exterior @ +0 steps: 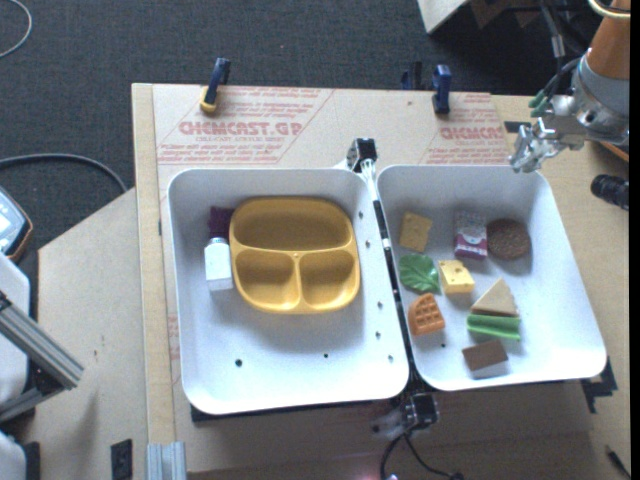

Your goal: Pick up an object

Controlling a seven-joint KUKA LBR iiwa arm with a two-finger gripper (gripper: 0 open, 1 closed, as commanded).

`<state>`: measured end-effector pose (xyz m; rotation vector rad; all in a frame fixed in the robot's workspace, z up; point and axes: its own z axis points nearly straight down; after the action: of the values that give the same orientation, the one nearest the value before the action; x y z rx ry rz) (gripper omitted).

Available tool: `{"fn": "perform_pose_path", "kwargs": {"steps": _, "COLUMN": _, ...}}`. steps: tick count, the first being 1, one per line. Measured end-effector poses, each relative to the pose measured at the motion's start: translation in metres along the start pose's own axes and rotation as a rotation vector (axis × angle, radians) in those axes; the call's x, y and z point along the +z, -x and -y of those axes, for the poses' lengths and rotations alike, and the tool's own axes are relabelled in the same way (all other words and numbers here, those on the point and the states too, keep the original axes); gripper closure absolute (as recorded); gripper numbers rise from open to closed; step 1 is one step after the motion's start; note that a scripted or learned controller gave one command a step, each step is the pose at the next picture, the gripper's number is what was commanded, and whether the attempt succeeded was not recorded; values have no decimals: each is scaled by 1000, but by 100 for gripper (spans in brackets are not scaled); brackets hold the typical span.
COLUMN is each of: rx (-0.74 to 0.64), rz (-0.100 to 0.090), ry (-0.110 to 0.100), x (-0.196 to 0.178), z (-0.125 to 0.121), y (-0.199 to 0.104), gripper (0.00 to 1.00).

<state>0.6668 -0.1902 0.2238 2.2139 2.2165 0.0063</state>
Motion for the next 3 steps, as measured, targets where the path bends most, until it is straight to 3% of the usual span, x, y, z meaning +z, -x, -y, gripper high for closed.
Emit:
{"fn": "perform_pose_path", "kwargs": {"steps": 1, "rx": -4, "rz": -5, "ry": -11, "x": 4, "z": 14, "y": -49, "gripper": 100}}
{"fn": "perform_pose_path", "kwargs": {"steps": 3, "rx": -4, "rz": -6, "ry": -13, "x": -12, "z": 69, "y": -152, "gripper": 100}}
